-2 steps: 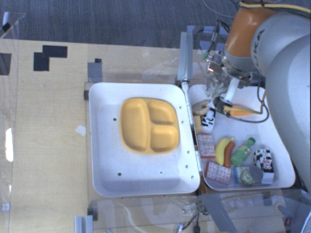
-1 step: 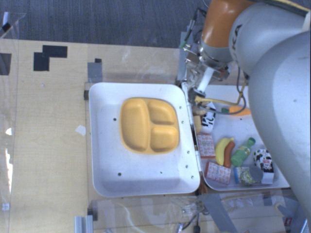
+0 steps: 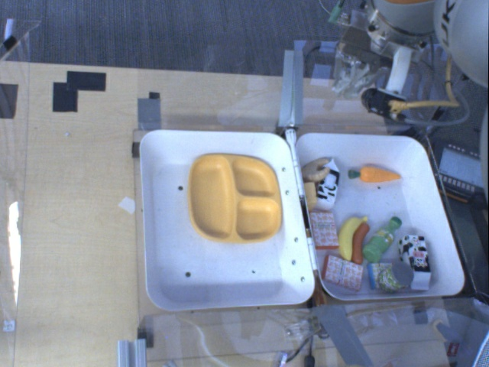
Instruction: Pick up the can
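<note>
A small can point(image 3: 387, 277) with a blue and green label lies on its side in the near right corner of the right bin point(image 3: 428, 159), between a red checkered packet point(image 3: 344, 272) and a grey block point(image 3: 410, 275). My gripper point(image 3: 352, 76) hangs under the orange-banded wrist, beyond the bin's far rim at the top right. It is far from the can and touches nothing in the bin.
The right bin also holds a carrot point(image 3: 375, 175), a cow-patterned carton point(image 3: 328, 186), a banana point(image 3: 349, 237), a green bottle point(image 3: 381, 239) and a cow-patterned cup point(image 3: 413, 251). A yellow divided tray point(image 3: 233, 197) lies in the left bin point(image 3: 164, 205). A metal divider point(image 3: 289, 90) runs between the bins.
</note>
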Robot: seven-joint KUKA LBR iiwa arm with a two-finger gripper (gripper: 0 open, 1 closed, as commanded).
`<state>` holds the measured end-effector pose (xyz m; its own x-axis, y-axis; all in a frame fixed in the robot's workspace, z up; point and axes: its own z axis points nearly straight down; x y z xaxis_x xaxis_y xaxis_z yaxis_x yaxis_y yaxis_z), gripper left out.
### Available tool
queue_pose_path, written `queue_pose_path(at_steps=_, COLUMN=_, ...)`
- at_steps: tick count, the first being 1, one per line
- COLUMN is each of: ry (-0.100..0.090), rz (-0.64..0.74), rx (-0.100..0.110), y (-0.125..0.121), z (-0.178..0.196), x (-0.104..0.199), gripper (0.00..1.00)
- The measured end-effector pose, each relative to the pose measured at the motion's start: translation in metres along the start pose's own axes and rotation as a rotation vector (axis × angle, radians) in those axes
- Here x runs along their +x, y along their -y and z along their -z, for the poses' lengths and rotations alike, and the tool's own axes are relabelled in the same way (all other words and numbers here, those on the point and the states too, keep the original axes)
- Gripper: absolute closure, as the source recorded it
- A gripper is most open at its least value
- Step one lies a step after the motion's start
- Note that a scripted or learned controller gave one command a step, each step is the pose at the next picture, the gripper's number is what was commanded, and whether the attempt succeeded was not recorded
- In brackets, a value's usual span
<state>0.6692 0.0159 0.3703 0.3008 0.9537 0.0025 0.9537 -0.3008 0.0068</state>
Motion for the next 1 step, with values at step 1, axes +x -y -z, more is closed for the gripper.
queue_pose_path(at_steps=1, ry=0.001, rz=0.121, rx=0.005, y=0.0096, z=-0.1484, x=0.0260, gripper=1.00)
